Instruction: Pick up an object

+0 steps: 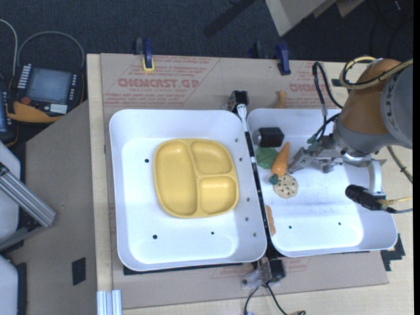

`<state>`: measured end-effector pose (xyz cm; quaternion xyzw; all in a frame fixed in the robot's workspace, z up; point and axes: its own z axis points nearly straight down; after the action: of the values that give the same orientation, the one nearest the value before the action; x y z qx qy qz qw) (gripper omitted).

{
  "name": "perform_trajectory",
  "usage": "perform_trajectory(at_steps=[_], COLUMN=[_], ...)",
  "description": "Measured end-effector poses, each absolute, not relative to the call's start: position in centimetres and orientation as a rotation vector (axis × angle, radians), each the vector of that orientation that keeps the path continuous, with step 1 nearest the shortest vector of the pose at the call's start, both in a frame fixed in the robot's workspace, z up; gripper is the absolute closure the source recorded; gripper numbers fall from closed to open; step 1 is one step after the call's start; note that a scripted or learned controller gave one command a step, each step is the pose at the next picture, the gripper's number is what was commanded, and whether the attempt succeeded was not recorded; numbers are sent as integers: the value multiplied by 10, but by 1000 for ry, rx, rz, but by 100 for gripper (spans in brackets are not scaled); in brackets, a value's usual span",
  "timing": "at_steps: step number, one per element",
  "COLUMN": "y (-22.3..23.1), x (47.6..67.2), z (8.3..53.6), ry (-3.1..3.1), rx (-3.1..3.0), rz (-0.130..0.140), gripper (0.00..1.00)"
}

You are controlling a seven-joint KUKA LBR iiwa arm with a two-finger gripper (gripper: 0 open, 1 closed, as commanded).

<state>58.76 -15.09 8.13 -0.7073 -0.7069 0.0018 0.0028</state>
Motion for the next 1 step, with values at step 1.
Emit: perform_trajectory(at_steps=[1], y=[-151], x=[589], z=[95], ry=[-2221], rx=[-2223], rz=[-1], gripper=[100])
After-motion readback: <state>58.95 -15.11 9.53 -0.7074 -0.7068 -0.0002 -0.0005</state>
